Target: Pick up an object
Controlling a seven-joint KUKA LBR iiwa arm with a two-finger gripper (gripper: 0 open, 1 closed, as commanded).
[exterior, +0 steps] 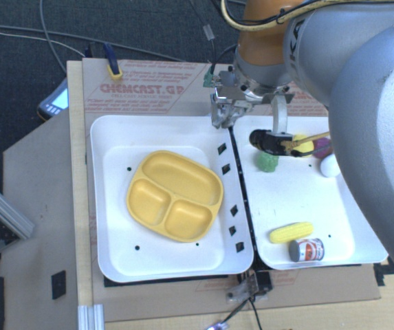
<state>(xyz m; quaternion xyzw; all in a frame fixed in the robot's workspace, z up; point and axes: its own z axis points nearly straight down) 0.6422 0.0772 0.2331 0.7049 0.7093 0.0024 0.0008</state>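
Note:
My gripper [223, 117] hangs over the far end of the ridge between the two white bins, with nothing visibly held. In the left bin [107, 184] lies a yellow divided plate [174, 195], well to the near left of the gripper. The right bin [341, 212] holds a small green object [267, 162] just right of and nearer than the gripper. A purple item [322, 147] and a white ball [329, 167] lie farther right, partly under the arm. A yellow corn cob [291, 233] and a small can [307, 250] lie at the near edge.
The big grey arm [368, 81] covers the right bin's far right corner. A brown board [148, 84] with red print lies beyond the bins, with a blue-and-yellow tool [112, 62] at its far left edge. Cables trail across the dark floor behind.

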